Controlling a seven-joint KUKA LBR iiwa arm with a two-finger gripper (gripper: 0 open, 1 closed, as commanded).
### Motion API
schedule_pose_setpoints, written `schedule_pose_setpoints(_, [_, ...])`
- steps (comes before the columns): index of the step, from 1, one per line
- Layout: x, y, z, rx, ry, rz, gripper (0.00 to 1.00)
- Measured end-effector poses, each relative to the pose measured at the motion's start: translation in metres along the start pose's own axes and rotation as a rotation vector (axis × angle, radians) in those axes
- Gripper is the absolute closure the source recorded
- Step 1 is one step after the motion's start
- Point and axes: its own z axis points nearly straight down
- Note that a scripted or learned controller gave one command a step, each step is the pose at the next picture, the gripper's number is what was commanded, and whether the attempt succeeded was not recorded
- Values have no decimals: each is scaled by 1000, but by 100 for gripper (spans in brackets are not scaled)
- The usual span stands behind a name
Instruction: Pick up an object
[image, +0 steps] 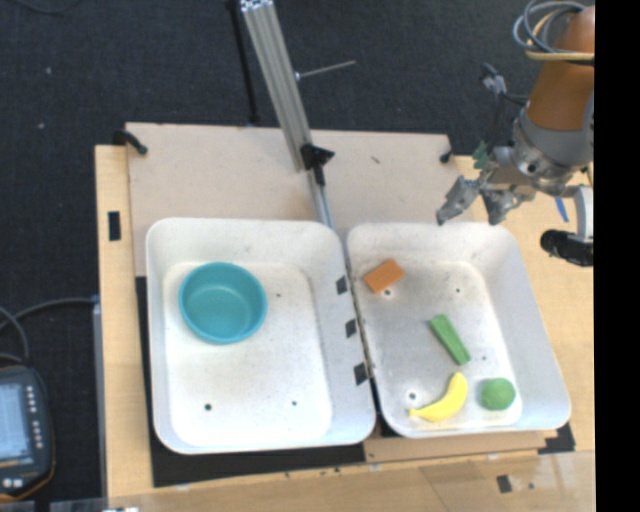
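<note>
While the gripper (478, 203) hangs with its fingers spread and nothing between them above the far rim of the right bin (527, 280), the 2 bins lie side by side.

Going from big to small: the left bin (300, 400) holds 1 teal bowl (223, 302) near its left wall; the right bin holds a yellow banana (444, 400) at its near edge, a green stick (449, 338) in the middle, an orange block (383, 276) at the far left, and a green ball (498, 393) just beside the banana.

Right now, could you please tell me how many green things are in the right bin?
2: a green stick mid-bin, and a green ball near the front corner beside the banana.
</note>
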Motion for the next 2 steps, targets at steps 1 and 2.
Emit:
schedule_pose_setpoints(1, [0,0,0,0,-1,0,0])
schedule_pose_setpoints(2, [-3,-2,63,5,0,3,0])
